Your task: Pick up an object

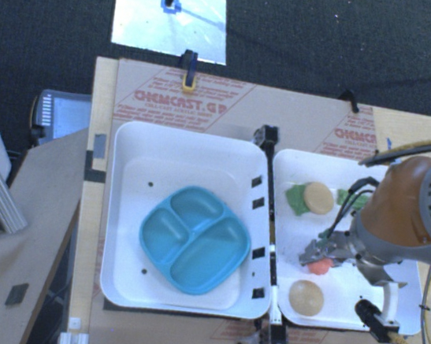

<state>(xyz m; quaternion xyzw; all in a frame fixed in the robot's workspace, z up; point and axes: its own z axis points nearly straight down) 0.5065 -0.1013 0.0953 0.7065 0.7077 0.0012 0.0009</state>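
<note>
Reaching in from three o'clock, the grey arm (pixel 424 212) with its orange band hangs over the right-hand white bin (pixel 289 217), its wrist low above the bin floor. The gripper (pixel 321 255) sits near the bin's middle, directly over a small red-orange object (pixel 319 265) that peeks out just beneath it at six o'clock; whether the fingers are spread, pressed together or pinching that piece cannot be told, since the wrist and cabling mask them. Towards twelve o'clock from the gripper lies a tan round piece (pixel 318 197), resting partly on a green leafy piece (pixel 297 200), both near the far wall of the same bin. A second scrap of green (pixel 345 197) shows just at the edge of the arm, at about one o'clock from the gripper. At six o'clock, near the bin's front wall, lies another tan disc (pixel 307 297), apart from the red-orange object. The left-hand white bin (pixel 138 156), at nine o'clock across the dividing rims, carries a blue divided plate (pixel 194 238) lying flat and turned at an angle, with three shallow compartments. Both bins rest on a brown board with red lettering (pixel 182 100).
</note>
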